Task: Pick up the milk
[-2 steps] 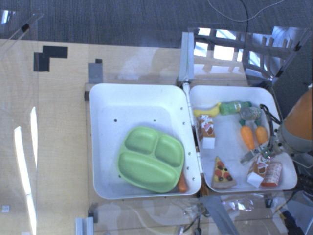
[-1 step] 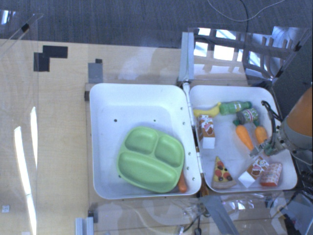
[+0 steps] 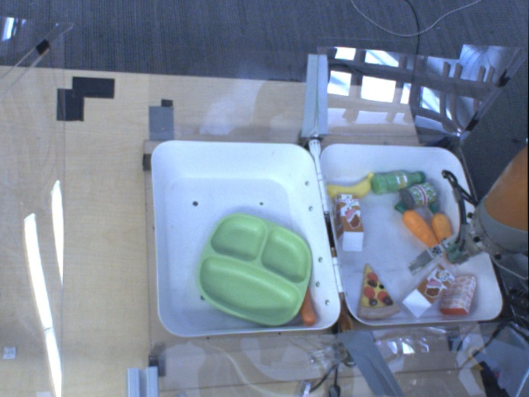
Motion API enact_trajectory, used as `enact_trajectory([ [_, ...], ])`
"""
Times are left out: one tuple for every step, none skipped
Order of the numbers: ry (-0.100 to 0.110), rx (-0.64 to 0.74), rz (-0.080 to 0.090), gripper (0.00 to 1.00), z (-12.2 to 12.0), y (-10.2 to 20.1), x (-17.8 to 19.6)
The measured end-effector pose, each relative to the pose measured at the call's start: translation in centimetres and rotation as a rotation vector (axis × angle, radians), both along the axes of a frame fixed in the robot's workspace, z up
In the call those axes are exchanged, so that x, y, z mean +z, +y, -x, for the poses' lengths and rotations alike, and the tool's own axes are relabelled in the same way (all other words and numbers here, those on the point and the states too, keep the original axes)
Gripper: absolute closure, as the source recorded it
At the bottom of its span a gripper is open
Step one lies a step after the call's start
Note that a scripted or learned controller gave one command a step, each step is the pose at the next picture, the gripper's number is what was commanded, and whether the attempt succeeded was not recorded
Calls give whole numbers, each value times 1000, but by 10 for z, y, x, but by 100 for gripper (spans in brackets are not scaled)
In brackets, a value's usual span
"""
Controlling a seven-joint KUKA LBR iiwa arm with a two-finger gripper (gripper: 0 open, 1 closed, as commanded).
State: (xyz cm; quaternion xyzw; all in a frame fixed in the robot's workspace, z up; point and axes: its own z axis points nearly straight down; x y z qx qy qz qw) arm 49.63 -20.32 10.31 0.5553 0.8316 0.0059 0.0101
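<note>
A small milk carton (image 3: 350,221), brown on top with a white lower part, lies near the left wall of the right bin (image 3: 388,160), just below a banana (image 3: 350,188). A second carton of similar look (image 3: 431,289) lies toward the bin's front right. My gripper (image 3: 428,260) reaches in from the right and hangs low over the front right of the bin, just above that second carton and well to the right of the first. Nothing shows held in it.
Also in the right bin: a green bottle (image 3: 397,180), a small can (image 3: 420,195), two orange carrots (image 3: 421,227), a pizza slice (image 3: 376,292) and a red packet (image 3: 459,295). The left bin (image 3: 182,180) holds a green divided plate (image 3: 254,268) and a carrot (image 3: 307,308).
</note>
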Motion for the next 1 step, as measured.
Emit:
enact_trajectory([
  [9,-132,0,0,5,41,-13],
])
